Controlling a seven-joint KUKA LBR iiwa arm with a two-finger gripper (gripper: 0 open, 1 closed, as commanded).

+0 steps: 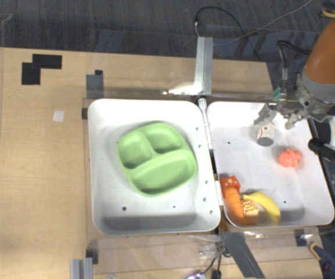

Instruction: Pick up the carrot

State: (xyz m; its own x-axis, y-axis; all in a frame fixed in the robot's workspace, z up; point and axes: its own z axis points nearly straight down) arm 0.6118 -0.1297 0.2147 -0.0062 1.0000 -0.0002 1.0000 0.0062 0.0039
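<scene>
Currently the open, empty pincer (276,116) is hovering far from the carrot (234,205); crowding by the banana (264,205) is risking a misgrasp.

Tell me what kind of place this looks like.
Probably a robotics lab bench for pick-and-place trials: two white bins side by side, toy food such as a carrot and banana, and a robot arm's end effector above the right bin.
</scene>
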